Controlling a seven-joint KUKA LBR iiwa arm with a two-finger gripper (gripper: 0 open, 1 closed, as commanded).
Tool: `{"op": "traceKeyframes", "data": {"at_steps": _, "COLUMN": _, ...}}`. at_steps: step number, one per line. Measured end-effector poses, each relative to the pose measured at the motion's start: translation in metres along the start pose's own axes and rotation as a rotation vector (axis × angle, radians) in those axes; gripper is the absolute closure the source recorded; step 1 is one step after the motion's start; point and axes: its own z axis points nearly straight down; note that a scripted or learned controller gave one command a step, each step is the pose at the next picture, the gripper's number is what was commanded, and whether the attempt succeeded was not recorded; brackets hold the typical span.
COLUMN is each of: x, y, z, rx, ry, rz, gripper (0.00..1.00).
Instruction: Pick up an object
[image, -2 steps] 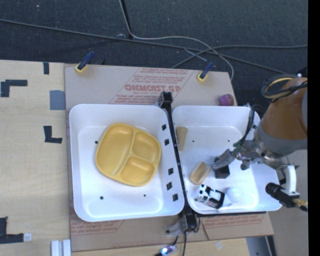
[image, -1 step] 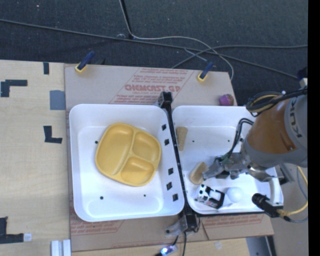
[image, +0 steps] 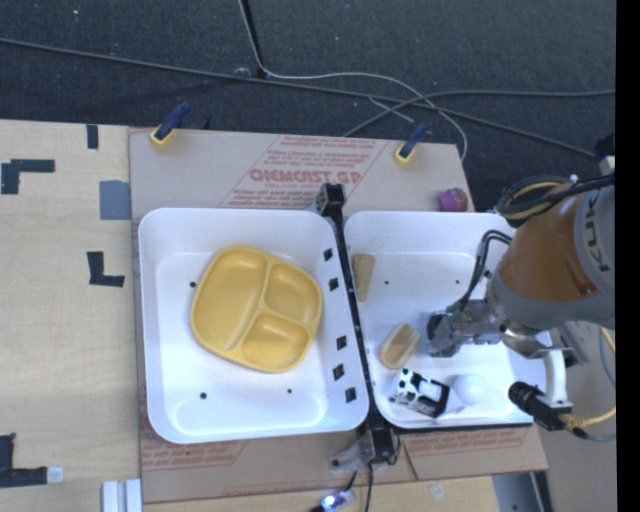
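This is a robotics lab or test bench, not a home. Two shallow white bins (image: 240, 225) sit side by side on a sheet of printed cardboard (image: 300, 165), which is held down by yellow-and-blue clamps (image: 170, 125) just behind the bins. Left of the bins, the pale wooden benchtop (image: 50, 320) carries black tape marks (image: 100, 270). Loose cables (image: 330, 80) trail over dark carpet beyond the cardboard. A grey industrial arm (image: 550, 270) reaches over the right bin.
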Motion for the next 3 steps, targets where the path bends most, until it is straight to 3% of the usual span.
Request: {"op": "traceKeyframes", "data": {"at_steps": 3, "x": 0.001, "y": -0.003, "z": -0.115, "rx": -0.006, "ry": -0.002, "rz": 0.001, "gripper": 1.0}}
